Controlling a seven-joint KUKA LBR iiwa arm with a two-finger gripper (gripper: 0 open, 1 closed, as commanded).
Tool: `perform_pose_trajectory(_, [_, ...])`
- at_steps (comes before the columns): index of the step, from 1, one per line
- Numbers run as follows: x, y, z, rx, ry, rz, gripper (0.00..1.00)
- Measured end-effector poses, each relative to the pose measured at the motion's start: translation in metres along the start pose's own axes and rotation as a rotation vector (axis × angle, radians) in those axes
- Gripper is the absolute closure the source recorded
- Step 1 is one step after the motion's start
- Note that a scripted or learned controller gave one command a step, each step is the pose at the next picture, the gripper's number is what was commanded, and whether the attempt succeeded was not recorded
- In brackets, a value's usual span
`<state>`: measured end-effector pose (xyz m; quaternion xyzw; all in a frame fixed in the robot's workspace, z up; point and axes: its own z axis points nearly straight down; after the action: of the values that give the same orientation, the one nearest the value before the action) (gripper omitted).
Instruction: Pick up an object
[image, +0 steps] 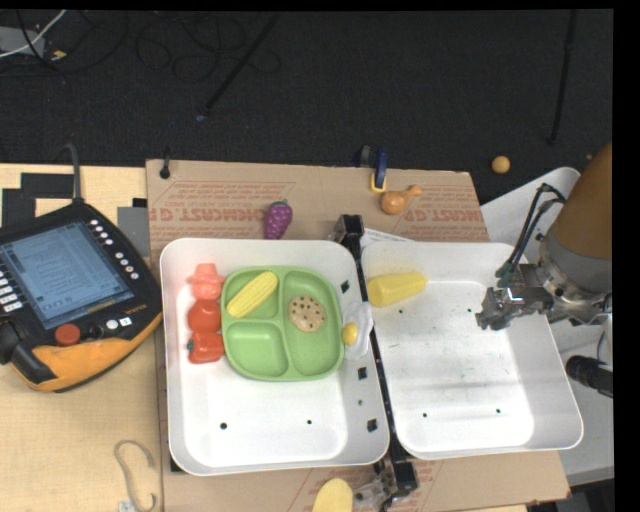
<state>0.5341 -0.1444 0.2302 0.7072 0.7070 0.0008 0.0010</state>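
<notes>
My gripper (497, 312) hangs over the right side of the right bin (470, 420), with nothing visible between its fingers. A yellow wedge-shaped object (396, 288) lies in the far left corner of that bin, well to the gripper's left. In the left bin (260, 440) sits a green divided plate (283, 325) bearing a yellow corn cob (250, 293) and a brown cookie (306, 314). Red and pink toy pieces (204, 318) lie to the left of the plate. A small yellow ball (351, 334) rests at the plate's right edge.
A teach pendant (65, 290) lies on the bench to the left. On the cardboard behind the bins are a purple grape toy (278, 218) and an orange pear-like toy (398, 199). A yellow object (333, 494) lies in front of the bins.
</notes>
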Motion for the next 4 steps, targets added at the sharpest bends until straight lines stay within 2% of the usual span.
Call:
perform_pose_trajectory(1, [0.059, -0.002, 0.01, 0.006, 0.003, -0.004, 1.0])
perform_pose_trajectory(2, [0.108, -0.013, 0.001, 0.006, 0.003, -0.004, 1.0])
perform_pose_trajectory(3, [0.113, -0.008, 0.013, 0.007, 0.001, 0.001, 1.0])
perform_pose_trajectory(4, [0.125, -0.003, -0.001, 0.004, 0.001, 0.0, 1.0])
